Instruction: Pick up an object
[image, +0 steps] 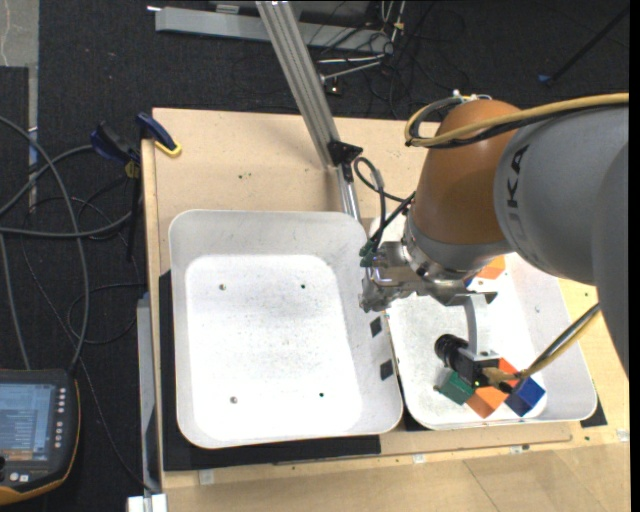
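The grey arm with its orange band reaches in from the right and hangs over the right bin (560, 300). My gripper (381, 335) sits low at that bin's left rim, next to the divide between the two bins. At the right bin's near edge, a green block (456, 388), an orange block (488, 401) and a blue block (526, 396) lie close together, right of the gripper. A small red piece (507, 368) lies just behind them. Another orange thing (491, 268) peeks out from under the arm at the far side. Nothing shows in the gripper's grasp.
The left bin (190, 300) is a shallow white tray with small dark specks. A slanted metal rail (305, 80) runs down to the bins' far edge. A blue clamp (150, 135) sits at the bench's far left corner.
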